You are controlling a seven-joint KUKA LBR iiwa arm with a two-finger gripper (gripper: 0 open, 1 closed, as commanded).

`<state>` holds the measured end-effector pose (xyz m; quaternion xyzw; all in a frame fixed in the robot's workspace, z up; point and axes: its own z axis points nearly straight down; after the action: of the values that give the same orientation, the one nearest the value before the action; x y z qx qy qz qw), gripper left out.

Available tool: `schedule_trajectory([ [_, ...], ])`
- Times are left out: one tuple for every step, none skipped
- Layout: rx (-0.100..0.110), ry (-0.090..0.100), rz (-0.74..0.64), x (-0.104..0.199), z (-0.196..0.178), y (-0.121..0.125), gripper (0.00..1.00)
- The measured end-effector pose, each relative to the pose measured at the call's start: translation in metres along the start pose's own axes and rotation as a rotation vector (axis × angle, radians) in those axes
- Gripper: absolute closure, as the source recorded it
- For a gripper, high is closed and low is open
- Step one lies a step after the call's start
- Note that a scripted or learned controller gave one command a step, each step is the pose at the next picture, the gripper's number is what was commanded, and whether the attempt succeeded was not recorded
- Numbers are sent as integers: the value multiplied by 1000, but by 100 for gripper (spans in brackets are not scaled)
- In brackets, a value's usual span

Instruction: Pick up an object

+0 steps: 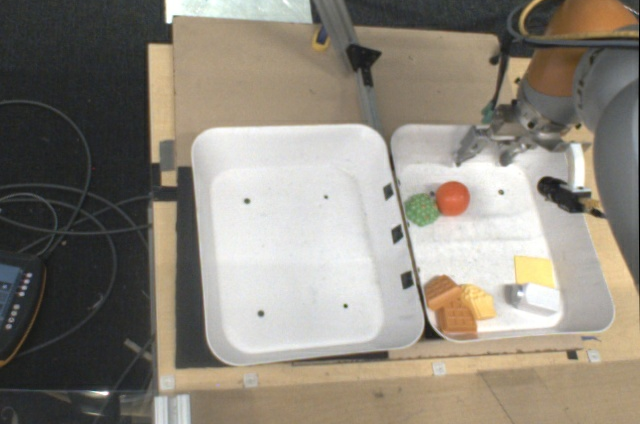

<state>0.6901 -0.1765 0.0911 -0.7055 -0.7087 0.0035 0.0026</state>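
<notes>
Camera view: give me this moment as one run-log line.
gripper: open, above right bin far end, holding nothing | nearest: red ball, green ball | left bin: no objects

**Arm and gripper: posture as observed**

The arm (600, 62) enters from the right edge of the camera view, grey casing with the orange band uppermost at the wrist. The wrist is angled downward and toward the left. The gripper (494, 148) sits at the lower end of the wrist, its two fingers (470, 149) spread apart and pointing down, with nothing between them. A pale cable loops over the orange section.
</notes>
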Motion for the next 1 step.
schedule_trajectory([
  [-4,-2,-3,-1,-12,1,100],
])
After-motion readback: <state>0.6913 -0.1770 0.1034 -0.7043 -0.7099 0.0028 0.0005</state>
